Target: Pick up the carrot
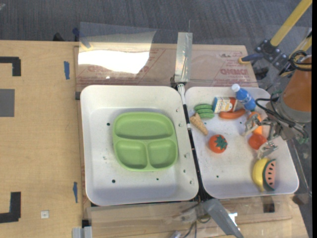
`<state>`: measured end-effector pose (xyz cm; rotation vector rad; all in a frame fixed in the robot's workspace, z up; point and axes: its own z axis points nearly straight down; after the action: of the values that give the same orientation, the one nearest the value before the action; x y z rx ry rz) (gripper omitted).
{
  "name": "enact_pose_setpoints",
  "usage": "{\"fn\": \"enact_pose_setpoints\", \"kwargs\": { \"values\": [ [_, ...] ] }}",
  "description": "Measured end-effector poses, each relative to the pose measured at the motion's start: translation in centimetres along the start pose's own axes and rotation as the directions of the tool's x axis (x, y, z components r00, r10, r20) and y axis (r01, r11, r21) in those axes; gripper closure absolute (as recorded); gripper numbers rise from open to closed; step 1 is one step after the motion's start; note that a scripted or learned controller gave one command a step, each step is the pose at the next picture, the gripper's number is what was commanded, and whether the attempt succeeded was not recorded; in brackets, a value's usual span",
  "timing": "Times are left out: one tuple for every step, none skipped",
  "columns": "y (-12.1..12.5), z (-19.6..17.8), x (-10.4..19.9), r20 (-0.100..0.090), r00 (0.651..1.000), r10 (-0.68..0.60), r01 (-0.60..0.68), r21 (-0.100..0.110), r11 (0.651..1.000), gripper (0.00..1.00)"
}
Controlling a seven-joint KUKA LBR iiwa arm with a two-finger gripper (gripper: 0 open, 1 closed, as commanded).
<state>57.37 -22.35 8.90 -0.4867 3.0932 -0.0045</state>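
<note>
- The carrot (256,139) is, as I read it, the orange piece at about 3 o'clock in the right bin (292,182), close to the rim on the arm's side; it lies right under the claw, so its outline is partly masked.
- The claw (261,135) sits on top of that orange piece, metal parts either side of it. I cannot tell whether it is wide, narrow or gripping anything.
- I judge the arm (297,95) has been placed over this spot because it is the nearest reach to the carrot.
- Around it: a watermelon slice (270,173) and a yellow banana (258,172) at 6 o'clock, a tomato (217,143) at 9, a blue-capped bottle (245,98) and a red sausage-like piece (232,115) at 11.
- Farther at 9 o'clock, the left bin (94,108) carries a green divided plate (145,141), well apart from the work.
</note>
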Motion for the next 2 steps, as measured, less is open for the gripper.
{"fn": "enact_pose_setpoints", "kwargs": {
  "values": [
    [0.5,0.0,0.6,-0.002,0.949,0.316,-0.316,-0.002,0.949,0.0],
    [0.4,-1.4,0.2,0.009,0.949,0.315,-0.315,0.0,0.949,1.0]
  ]
}}
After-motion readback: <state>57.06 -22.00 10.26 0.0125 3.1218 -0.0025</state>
